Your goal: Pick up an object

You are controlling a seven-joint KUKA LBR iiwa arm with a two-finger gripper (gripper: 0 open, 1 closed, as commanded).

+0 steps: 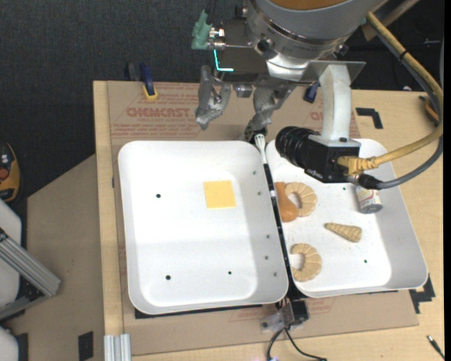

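Grey arm — orange band, tan cable, metal tool.

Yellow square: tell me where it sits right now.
The yellow square lies flat in the left bin, toward its upper right part, left of the divider between the two bins and across it from the orange piece.

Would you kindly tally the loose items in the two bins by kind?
Yellow square: 1
Shrimps: 2
Orange piece: 1
Cone: 1
Small can: 1
Total: 6
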